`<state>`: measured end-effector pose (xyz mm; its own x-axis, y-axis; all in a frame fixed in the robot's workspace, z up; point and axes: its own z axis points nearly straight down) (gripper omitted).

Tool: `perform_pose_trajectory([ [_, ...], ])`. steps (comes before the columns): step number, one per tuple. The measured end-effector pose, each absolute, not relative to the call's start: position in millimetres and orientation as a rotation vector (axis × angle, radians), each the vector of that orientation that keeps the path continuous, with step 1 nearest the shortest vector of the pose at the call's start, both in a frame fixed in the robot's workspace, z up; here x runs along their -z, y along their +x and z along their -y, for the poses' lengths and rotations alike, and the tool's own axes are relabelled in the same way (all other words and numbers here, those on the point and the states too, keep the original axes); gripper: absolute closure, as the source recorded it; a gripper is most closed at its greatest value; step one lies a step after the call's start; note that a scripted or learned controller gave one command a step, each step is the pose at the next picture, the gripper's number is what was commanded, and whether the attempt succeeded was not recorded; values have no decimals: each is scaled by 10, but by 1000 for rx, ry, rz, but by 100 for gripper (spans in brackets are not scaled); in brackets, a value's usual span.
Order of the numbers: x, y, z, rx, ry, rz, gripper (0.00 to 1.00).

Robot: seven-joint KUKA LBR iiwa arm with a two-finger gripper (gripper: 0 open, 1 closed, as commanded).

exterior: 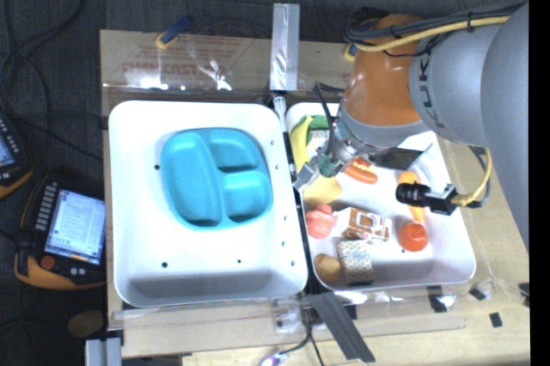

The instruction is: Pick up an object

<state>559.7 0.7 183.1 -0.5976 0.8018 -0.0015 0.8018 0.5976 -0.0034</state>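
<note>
I am hovering the pincer (320, 167) over the right bin's (460, 265) left edge, just above a pale yellow object (330, 188); I cannot tell its state. A blue divided tray (215, 177) is sitting in the left bin (137, 270).

Toys crowd the right bin (460, 265); blue tray (216, 177) fills left.
</note>
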Motion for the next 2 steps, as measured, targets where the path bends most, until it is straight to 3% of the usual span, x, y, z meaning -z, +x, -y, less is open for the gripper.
perform_pose_trajectory([
  [1, -1824, 5280, -538, -8, -2139, 2298, 100],
  [2, -3077, 5572, 202, -6, -2214, 2231, 100],
])
